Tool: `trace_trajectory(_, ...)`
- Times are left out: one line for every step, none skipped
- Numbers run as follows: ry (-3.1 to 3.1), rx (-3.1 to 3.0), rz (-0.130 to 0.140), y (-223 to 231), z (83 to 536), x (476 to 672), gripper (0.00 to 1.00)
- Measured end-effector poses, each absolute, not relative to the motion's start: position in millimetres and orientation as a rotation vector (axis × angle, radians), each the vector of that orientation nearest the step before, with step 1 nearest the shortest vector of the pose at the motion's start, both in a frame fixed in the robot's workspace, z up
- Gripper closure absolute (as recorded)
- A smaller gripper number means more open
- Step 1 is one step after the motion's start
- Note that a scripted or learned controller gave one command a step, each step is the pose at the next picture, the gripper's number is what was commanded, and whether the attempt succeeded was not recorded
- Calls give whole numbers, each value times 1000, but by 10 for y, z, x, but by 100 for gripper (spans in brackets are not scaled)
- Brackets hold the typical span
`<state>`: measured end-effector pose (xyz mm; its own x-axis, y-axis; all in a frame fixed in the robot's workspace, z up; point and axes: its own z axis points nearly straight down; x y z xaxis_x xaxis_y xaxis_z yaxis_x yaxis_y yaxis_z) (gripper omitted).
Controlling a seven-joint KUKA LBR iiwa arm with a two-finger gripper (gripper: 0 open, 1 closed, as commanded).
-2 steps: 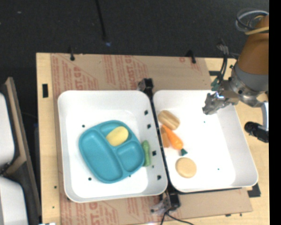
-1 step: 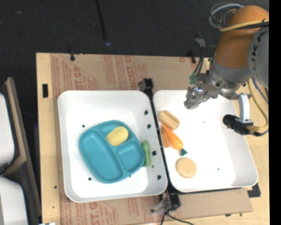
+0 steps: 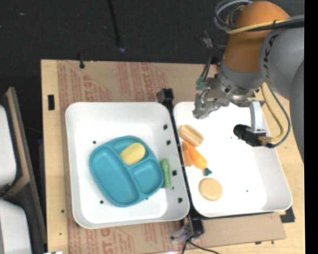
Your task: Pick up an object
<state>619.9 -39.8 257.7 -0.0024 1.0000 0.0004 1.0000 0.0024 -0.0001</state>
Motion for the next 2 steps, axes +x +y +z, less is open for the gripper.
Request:
trace_trajectory(-2224, -2218, 0, 53, 2454, 6292, 100)
trace_trajectory(-2226, -2217, -2, 608, 2517, 6375, 100)
